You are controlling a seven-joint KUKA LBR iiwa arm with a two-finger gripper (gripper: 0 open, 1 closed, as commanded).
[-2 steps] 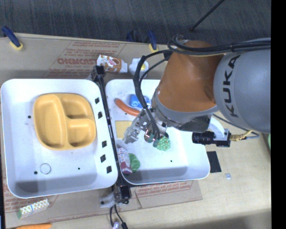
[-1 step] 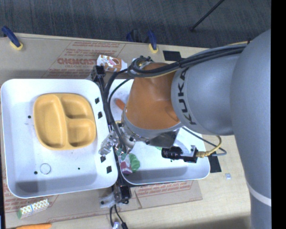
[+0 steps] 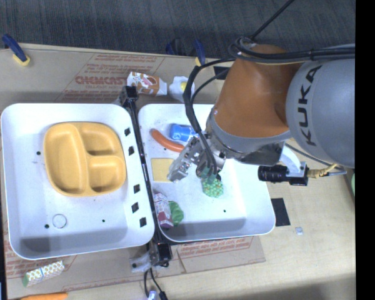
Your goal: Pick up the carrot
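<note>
gripper (image 3: 194,164) fingers spread, nothing held, mid right bin (image 3: 253,220); carrot (image 3: 166,140) just beside, near left wall

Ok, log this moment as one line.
task: pick up carrot | orange carrot: lying in right white bin, not held | end effector: above bin, beside carrot

Carrot's (image 3: 167,142) right end hidden behind the end effector (image 3: 194,164).
</note>
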